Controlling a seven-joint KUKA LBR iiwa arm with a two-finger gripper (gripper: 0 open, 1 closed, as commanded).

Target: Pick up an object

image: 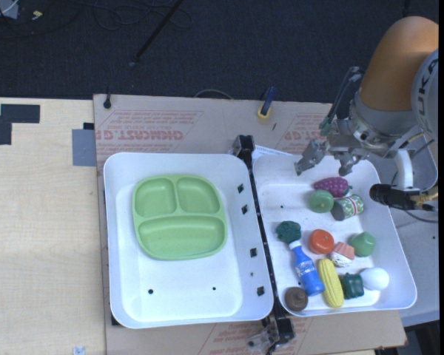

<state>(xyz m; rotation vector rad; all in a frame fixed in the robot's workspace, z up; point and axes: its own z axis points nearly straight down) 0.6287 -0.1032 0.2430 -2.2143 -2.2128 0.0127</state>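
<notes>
My gripper (327,166) hangs over the far end of the right bin (277,191), open, its two fingers spread with nothing between them. Just below it lie a purple bunch of grapes (331,186), a green ball (320,201) and a grey-green can (348,207). Further toward the front are a dark green broccoli (287,231), an orange tomato (321,241), a green pepper (363,243), a blue bottle (305,267), a yellow corn cob (331,282), a white egg (374,278) and a brown disc (296,299).
The left bin (126,272) holds a light green divided plate (180,217). A black divider rail (253,220) runs between the two bins. The right bin's far left part is bare white floor.
</notes>
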